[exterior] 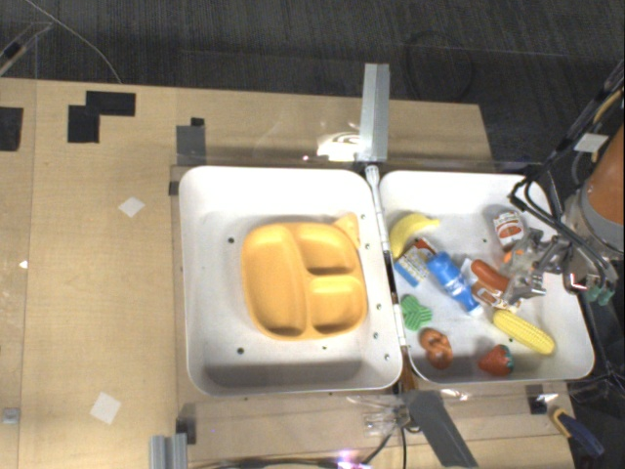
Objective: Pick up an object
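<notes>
Near edge of the right bin (584,364): a strawberry (495,360), a corn cob (524,331). Just above — the gripper (525,279), down on a red sausage-like toy (489,277), though whether anything sits between them, I cannot tell. Beyond, a small can (508,228). The arm (598,213) is cut off at the right edge.

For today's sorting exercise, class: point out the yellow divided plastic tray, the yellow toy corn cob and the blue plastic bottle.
Yellow divided plastic tray (298,279): camera view, on its central ridge.
Yellow toy corn cob (524,331): camera view, mid-length of the cob.
Blue plastic bottle (451,279): camera view, middle of its body.
</notes>
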`<action>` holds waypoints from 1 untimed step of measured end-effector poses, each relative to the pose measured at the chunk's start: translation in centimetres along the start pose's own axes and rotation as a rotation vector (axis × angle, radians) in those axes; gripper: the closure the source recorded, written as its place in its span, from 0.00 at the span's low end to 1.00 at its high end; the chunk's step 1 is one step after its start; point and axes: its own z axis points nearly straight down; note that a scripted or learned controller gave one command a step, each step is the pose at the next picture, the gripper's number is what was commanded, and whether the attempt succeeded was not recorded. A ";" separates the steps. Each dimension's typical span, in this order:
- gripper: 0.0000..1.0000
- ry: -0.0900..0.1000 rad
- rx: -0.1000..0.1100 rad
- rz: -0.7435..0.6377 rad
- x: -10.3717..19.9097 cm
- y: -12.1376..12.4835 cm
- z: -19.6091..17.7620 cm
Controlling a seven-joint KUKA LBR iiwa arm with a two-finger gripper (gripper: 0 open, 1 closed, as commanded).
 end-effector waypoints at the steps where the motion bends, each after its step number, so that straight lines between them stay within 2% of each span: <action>1: 1.00 -0.008 -0.001 0.000 -0.3 0.1 -1.2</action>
